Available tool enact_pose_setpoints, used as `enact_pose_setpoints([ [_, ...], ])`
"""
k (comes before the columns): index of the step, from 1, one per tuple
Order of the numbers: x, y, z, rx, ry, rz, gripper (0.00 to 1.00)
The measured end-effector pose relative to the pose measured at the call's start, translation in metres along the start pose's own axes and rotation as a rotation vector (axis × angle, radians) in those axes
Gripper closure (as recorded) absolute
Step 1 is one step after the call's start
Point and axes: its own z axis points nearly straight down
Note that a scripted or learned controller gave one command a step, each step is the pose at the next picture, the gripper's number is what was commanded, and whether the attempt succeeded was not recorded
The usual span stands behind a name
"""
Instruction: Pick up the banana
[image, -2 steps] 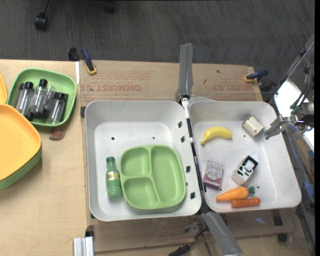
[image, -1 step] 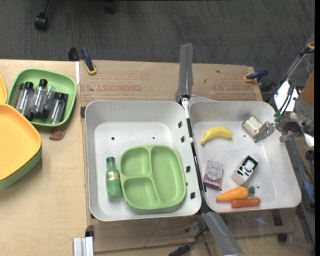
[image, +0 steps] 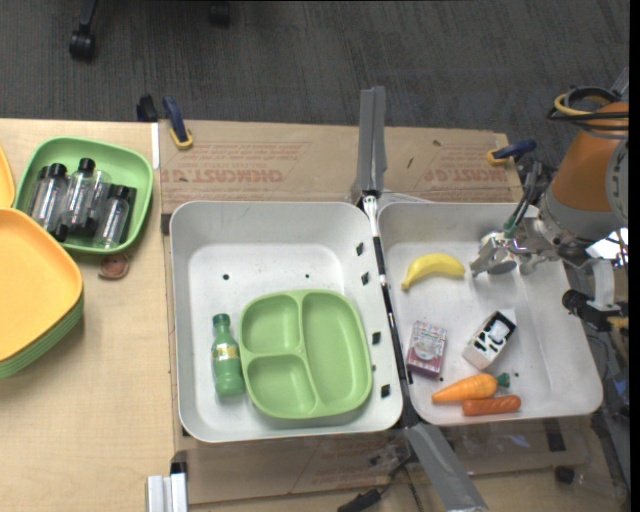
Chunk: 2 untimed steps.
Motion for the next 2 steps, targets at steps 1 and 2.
enact_pose_setpoints([
  [1,0.0,0.0,-0.009,-0.001,-0.002,-0.002,1.0],
  [2,-0.012,0.033,0.005,0.034,0.013,0.368,1.0],
])
